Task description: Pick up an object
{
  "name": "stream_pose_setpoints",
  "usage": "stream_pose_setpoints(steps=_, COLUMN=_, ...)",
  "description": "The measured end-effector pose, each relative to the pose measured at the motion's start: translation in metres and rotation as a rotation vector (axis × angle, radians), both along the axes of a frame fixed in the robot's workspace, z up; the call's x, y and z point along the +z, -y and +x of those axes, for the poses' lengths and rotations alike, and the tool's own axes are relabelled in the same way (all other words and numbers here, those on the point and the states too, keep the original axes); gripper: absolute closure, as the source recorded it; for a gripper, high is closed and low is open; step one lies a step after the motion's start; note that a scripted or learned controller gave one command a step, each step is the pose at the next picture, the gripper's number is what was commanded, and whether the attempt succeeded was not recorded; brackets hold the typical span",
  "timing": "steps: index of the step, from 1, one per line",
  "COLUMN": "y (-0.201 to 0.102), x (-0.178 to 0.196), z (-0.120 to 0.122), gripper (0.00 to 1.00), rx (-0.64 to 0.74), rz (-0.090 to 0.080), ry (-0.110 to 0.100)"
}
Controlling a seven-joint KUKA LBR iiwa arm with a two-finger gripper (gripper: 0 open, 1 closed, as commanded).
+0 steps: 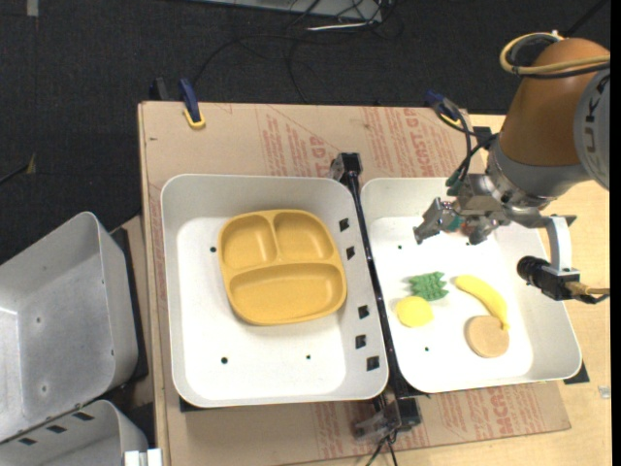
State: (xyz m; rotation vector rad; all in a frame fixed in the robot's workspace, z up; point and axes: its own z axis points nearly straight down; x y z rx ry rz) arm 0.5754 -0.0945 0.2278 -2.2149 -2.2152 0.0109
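looking down from the camera view, the arm [558, 105] reaches in from the right and its gripper [454, 219] hangs over the back part of the right bin [543, 362]. i cannot tell if the jaws are wide or narrow, because the gripper is small and dark here, and nothing is seen between them.

the things to pick lie in the front half of the same bin: a green piece [427, 285], just beside it a yellow disc [414, 312], a banana [484, 297] and a tan disc [486, 337] touching the banana's end. all rest on the bin floor, near the gripper but apart from it.

the left bin [189, 289] bears a yellow tray [282, 266].

i judge that the task is at its start: nothing is lifted, and choosing, descending, closing and raising are left.
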Motion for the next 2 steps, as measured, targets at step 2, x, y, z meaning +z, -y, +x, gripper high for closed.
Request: stream_pose_setpoints(steps=2, y=0.000, x=-0.046, z=0.012, gripper=0.00, rx=-0.001, rz=-0.001, ry=0.006)
